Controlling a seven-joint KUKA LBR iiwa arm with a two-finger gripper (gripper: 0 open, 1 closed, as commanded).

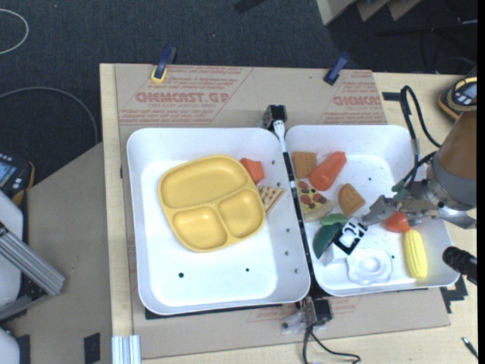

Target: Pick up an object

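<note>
One orange piece [396, 221] beside tool [377, 210]

Claw [381, 209] partly hides a small orange-red piece [396, 222]

Dark blue-grey carpet floor [114, 21] around a brown cardboard-topped bench [227, 89], loose cables.
</note>
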